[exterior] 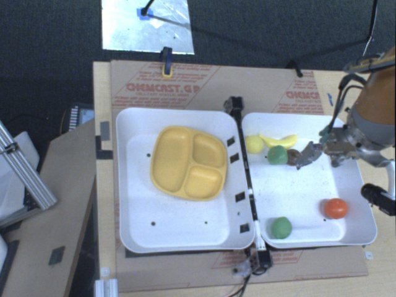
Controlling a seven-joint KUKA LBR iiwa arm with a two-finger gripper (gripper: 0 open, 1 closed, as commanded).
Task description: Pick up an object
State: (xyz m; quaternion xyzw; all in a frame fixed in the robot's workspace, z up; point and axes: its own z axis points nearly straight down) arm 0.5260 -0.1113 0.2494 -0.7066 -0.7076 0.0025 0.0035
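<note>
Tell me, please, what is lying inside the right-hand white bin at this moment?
In the right bin lie a yellow piece, a yellow banana-like piece, a green ball, another green ball and an orange-red ball. The gripper covers whatever is beneath it.

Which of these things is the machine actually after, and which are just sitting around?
Part of the job:
gripper, right bin, yellow piece, banana-like piece, green piece, orange ball, green ball.

Just lying about:
left bin, yellow divided plate, cardboard sheet, silver sheet.
</note>
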